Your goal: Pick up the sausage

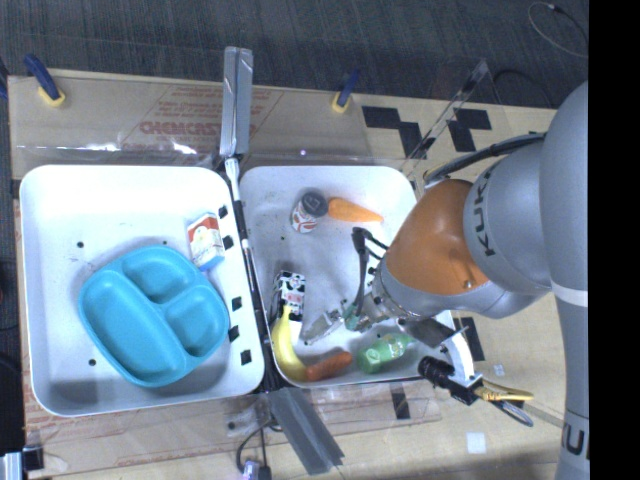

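The sausage [328,367] is a short reddish-brown piece lying at the front edge of the right bin [270,190]. It rests between the lower end of a yellow banana [283,346] and a green bottle [385,352]. My gripper [322,326] reaches in from the right and hangs low in the bin, just above and behind the sausage. Nothing shows in its grasp. The orange wrist band and the grey arm cover the bin's right side.
The right bin also holds a carrot [354,211], a small can [309,211] and a black-and-white carton [291,290] near the divider. In the left bin [50,198] lie a blue divided plate [155,313] and a small red-and-white carton [205,240].
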### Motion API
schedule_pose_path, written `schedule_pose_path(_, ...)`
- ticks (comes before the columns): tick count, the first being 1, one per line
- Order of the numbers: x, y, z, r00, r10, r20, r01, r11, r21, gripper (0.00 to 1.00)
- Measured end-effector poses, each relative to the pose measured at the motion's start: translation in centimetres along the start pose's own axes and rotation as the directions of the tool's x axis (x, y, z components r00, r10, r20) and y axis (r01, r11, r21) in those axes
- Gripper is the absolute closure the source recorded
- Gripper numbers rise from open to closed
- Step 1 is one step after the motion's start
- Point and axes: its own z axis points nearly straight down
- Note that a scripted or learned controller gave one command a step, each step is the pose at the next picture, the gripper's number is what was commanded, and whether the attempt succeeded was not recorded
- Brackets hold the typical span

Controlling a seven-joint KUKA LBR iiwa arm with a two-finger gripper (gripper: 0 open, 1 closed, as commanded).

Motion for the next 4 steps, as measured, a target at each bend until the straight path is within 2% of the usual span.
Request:
schedule_pose_path(1,-0.7,-0.2,0.0,1.0,0.027,0.003,-0.027,1.0,-0.002,0.0)
schedule_pose_path(2,0.3,0.1,0.0,1.0,0.018,0.0,-0.018,1.0,0.0,0.0)
schedule_pose_path(3,-3.6,5.7,-3.8,1.0,0.005,0.002,-0.005,1.0,-0.002,0.0)
schedule_pose_path(4,-2.3,-0.9,-6.3,0.98,-0.2,0.002,0.2,0.98,-0.001,0.0)
